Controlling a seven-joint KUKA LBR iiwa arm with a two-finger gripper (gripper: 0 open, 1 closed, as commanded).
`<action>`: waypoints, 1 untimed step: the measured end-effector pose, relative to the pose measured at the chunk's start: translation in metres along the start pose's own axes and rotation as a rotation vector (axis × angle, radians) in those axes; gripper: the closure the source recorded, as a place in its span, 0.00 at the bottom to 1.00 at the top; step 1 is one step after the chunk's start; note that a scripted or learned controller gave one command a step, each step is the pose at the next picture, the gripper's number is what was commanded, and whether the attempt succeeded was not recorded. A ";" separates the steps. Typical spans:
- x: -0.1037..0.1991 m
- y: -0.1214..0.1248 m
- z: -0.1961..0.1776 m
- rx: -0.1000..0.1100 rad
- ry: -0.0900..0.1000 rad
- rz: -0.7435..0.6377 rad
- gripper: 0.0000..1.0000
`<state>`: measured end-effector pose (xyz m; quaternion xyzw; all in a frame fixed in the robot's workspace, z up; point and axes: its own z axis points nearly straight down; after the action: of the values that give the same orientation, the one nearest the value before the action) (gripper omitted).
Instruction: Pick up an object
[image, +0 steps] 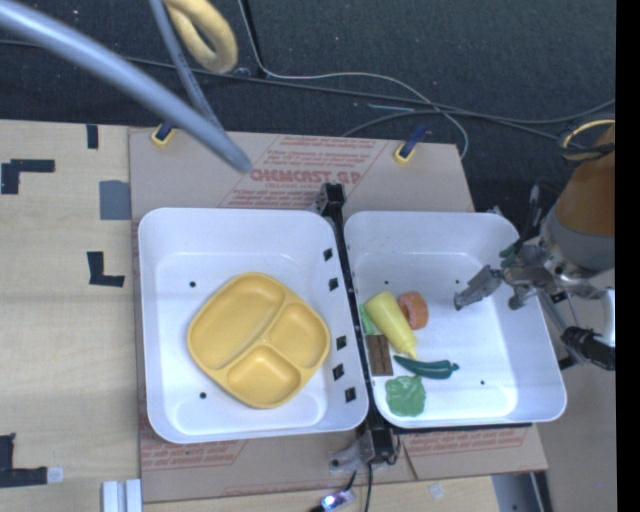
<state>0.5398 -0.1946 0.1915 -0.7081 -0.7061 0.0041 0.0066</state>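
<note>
**A:** Start at the near edge. What lies in the right shallow white bin (540, 400)?

**B:** Closest to us, in its near left corner, is a pale green, leafy-looking plastic lump (405, 396). Just beyond it lies a dark green toy chilli pepper (432, 368), stretched across the floor. To its left, against the left wall, is a small brown rectangular block (379, 354).

**A:** And further in?

**B:** A yellow tapered plastic vegetable (388, 320) lies at a slant, touching or nearly touching an orange-red rounded piece (414, 309) on its far right side. All five things cluster in the left half of that bin.

**A:** The left bin?

**B:** The left shallow white bin (165, 400) holds a yellow plastic divided plate (260, 340) with three compartments, lying flat near the middle.

**A:** Where is the tool?

**B:** The grey two-finger gripper (490, 288) hangs over the right half of the right bin, pointing left, well apart from the cluster. Whether it is wide or narrow, I cannot tell. The orange band (588, 195) sits above it by the right edge.

**A:** Farthest back?

**B:** The brown cardboard sheet with red lettering (300, 170) under both bins, then dark carpet crossed by thin cables (420, 105).
</note>
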 end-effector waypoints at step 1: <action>0.000 0.003 -0.008 -0.013 -0.003 -0.004 0.00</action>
<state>0.5432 -0.1942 0.1993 -0.7067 -0.7075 0.0004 0.0007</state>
